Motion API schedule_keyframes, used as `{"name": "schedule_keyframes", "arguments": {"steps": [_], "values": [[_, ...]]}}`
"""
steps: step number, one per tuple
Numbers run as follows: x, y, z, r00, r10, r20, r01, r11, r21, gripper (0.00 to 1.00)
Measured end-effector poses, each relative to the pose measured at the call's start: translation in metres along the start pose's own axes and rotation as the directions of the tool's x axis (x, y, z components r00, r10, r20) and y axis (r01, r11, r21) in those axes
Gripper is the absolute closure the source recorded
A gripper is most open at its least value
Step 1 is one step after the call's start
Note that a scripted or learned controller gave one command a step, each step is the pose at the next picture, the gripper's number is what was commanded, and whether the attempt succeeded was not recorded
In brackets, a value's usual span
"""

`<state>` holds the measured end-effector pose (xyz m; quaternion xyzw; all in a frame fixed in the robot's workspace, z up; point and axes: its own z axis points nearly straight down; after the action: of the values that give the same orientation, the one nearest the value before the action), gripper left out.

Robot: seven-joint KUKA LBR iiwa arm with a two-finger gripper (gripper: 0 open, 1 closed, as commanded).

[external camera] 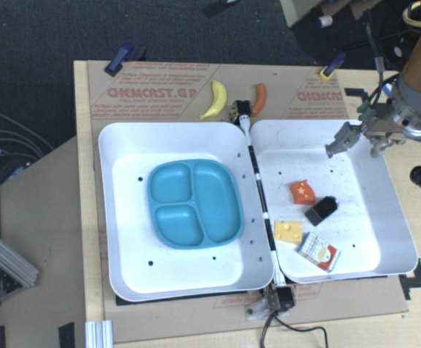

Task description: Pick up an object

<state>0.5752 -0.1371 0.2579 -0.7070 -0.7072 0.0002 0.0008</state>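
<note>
Several small objects lie in the right bin point(385, 216): an orange-red block point(303, 191), a black piece point(321, 209), a yellow cheese wedge point(289, 231) and a small white and red box point(318, 252). My gripper point(358, 146) hangs over the bin's far right part, above and to the right of the orange-red block. It is open, with nothing between its fingers point(339, 143).
The left bin point(123, 165) holds a blue divided plate point(194, 201). Behind the bins on the bench lie a yellow banana point(215, 100) and an orange carrot point(258, 98). A black divider point(258, 187) runs between the two bins.
</note>
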Motion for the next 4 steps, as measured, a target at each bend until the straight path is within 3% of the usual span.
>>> {"name": "schedule_keyframes", "arguments": {"steps": [1,2,3,4], "values": [[-0.005,0.046,0.174,1.000,0.001,0.000,-0.001,1.000,-0.001,0.00],[0.040,0.089,0.173,1.000,0.000,0.001,0.000,1.000,-0.002,0.00],[0.040,0.089,0.162,1.000,-0.001,0.001,0.001,1.000,-0.005,1.00],[0.040,0.089,0.163,1.000,-0.001,0.001,0.001,1.000,-0.004,0.00]]}}
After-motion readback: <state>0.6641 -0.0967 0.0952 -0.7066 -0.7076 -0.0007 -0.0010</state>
